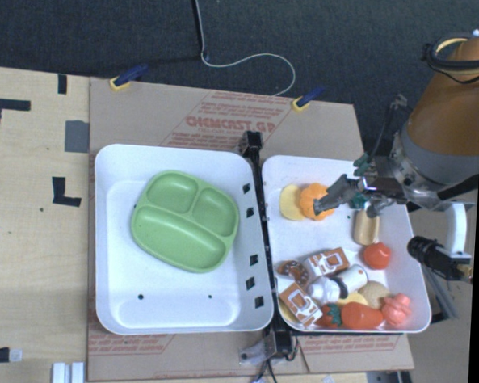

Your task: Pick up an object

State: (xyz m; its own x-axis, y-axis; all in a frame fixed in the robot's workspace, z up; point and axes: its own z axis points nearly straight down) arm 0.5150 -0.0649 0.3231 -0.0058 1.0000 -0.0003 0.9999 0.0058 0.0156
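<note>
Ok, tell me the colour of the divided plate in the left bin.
Light green; the plate shows in the camera view.

1 fixed overhead camera, slanted down, mid-distance, both bins (107, 243) framed.

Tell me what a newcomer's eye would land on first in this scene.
First, the green divided plate, lying alone in the left bin. Next, the grey and orange arm reaching in from the right, its gripper over the orange ball at the top of the right bin. Then the heap of small toy foods crowding that bin's lower half.
</note>
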